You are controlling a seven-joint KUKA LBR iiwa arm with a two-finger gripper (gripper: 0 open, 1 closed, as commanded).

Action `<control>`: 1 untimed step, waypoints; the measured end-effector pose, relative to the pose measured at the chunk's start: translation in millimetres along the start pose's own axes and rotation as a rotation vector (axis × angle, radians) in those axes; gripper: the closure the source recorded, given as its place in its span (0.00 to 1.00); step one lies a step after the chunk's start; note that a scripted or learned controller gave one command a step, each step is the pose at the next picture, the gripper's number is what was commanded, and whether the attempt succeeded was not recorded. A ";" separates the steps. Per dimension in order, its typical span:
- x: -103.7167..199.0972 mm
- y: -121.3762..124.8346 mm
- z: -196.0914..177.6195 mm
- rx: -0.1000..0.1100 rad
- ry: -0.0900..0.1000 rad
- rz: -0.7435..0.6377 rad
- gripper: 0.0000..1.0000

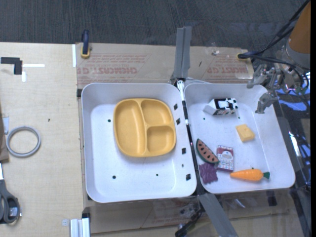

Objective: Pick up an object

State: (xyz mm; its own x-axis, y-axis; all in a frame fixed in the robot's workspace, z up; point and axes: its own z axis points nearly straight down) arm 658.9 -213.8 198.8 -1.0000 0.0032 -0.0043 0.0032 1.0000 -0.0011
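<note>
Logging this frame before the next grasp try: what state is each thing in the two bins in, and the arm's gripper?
Yellow plastic divided plate: flat in left bin, upright.
Black-and-white carton: lying on its side, right bin.
Yellow cheese block: resting flat.
Watermelon slice: lying flat.
Small red box: lying flat.
Purple grapes: lying flat.
Orange toy carrot: lying sideways.
Gripper: above right bin's rim, holding nothing visible.

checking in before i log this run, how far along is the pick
Nothing looks done yet. The gripper sits at the right bin's far right rim with nothing visible between its fingers. The cheese wedge, carrot, black-and-white carton and watermelon slice all lie in the bin. Reaching, grasping and lifting remain.
</note>
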 end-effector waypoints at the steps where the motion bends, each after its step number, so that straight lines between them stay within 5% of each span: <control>1: 8.4 -7.8 75.3 0.000 0.002 0.389 0.00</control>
State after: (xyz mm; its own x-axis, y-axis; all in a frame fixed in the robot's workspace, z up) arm 650.8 -221.6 123.4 -0.9241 0.3822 -0.0025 0.3822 0.9241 -0.0002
